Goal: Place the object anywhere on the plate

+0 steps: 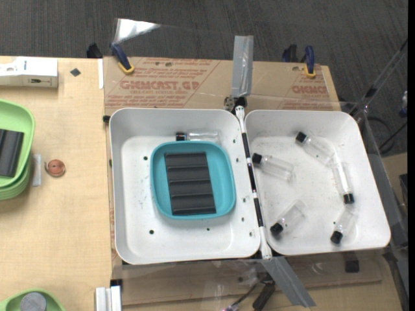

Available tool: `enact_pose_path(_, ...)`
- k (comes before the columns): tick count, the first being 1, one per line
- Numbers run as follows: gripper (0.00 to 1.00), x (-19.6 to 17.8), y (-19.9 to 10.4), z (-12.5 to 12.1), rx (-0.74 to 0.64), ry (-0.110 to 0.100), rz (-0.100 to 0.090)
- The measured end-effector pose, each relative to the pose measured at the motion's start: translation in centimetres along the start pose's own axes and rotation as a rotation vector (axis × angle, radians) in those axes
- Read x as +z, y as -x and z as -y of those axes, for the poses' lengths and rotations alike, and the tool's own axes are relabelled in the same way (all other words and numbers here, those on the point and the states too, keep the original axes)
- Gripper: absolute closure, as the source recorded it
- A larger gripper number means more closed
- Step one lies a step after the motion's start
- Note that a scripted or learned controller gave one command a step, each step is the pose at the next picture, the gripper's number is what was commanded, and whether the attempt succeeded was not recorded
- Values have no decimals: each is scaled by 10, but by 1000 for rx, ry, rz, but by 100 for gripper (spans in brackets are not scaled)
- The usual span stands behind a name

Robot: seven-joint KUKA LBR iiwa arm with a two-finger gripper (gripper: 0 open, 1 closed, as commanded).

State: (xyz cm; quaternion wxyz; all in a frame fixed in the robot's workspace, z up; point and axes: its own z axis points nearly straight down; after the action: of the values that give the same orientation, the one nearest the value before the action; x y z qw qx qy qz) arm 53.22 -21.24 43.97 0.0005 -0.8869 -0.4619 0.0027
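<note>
Two white bins sit side by side, the left bin and the right bin, meeting along a dark seam. The left one bears one teal plate, and a dark insert with four ribs covers the plate's middle.

Six clear vials with black caps can be counted. One, the lone vial, lies on the left bin's floor just beside the plate's far rim, not on the plate, cap to the left. Its glass body is faint against the white, and whether it touches the rim is hard to tell. The other five lie scattered and apart in the right bin: near the seam, at the back, toward the right wall, front centre, and front right – their bodies also pale, the caps easiest to see.

Two clamps pin cardboard behind the bins. At the left edge a green dish stack and a white box are cut off – one small brown disc lies near the stack
</note>
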Motion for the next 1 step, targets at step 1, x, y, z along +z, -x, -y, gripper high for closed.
enact_pose_path(1,0,0,0,0,0,0,0)
